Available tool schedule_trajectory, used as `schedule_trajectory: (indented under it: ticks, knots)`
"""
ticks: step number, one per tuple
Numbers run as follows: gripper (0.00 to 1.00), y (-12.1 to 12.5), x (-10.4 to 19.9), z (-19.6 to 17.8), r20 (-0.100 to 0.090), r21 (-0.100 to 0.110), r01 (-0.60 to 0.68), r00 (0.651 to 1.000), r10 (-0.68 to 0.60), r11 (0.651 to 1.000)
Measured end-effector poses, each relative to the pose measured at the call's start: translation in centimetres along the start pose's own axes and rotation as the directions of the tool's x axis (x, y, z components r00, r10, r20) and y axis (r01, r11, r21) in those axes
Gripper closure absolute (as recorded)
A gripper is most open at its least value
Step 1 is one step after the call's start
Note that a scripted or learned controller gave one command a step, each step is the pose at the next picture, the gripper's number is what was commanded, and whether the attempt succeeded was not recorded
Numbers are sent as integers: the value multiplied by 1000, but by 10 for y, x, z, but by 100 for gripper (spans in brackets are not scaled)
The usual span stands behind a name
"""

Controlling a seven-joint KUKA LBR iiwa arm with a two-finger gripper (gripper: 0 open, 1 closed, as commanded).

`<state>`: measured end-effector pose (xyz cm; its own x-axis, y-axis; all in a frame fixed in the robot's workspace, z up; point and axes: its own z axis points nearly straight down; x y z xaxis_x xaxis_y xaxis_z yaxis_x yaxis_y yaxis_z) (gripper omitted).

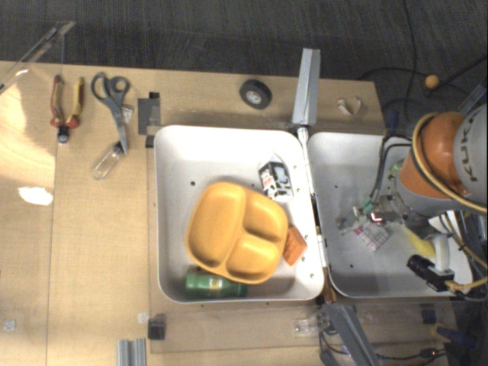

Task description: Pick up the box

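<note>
Camera view: gripper (371, 213) low in right bin (343, 269), jaw state unclear, cannot tell. Small box (274, 179) in left bin (171, 204), just beyond yellow tray (236, 231), toward far wall. Best approach: come straight down over box, clear of tray rim.

Yellow tray (236, 239) crowds box (274, 179) — north side open.

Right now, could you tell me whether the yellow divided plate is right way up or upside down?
Upside down: the yellow plate shows three bulging compartment backs in the left bin.
</note>
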<state>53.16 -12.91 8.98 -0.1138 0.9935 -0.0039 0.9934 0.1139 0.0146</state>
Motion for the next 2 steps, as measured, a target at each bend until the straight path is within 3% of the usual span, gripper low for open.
schedule_trajectory:
  ticks: [1, 2]
  knots:
    - [100, 4, -2, -12, 5, -9, 1, 1000, -1, 1000]
    - [100, 23, 41, -126, -2, 7, -22, 1000, 22, 1000]
